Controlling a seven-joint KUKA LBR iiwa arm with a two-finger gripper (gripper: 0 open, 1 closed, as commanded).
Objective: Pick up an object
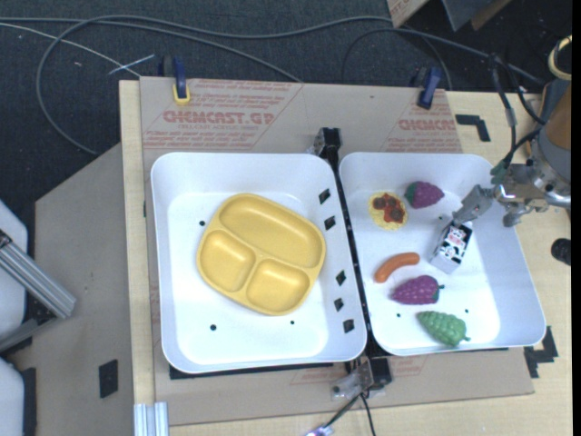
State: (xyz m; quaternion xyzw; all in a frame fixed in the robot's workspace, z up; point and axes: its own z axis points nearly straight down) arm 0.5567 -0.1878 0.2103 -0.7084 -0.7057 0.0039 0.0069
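My gripper (486,213) hangs over the right bin (508,271) near its right wall, open, with bare bin floor between its fingers. A small black-and-white box (452,244) lies just below and left of the left fingertip (463,213), outside the gap. I cannot tell whether they touch. Also in this bin are a pizza-slice toy (388,209), a purple grape bunch (424,193), an orange sausage (398,265), a second purple bunch (417,289) and a green bunch (442,328).
The left bin (177,198) holds a yellow divided plate (261,252). A black divider with clips (338,243) runs between the bins. The grey arm (549,143) enters from the right. Cables cross the dark floor behind the bench.
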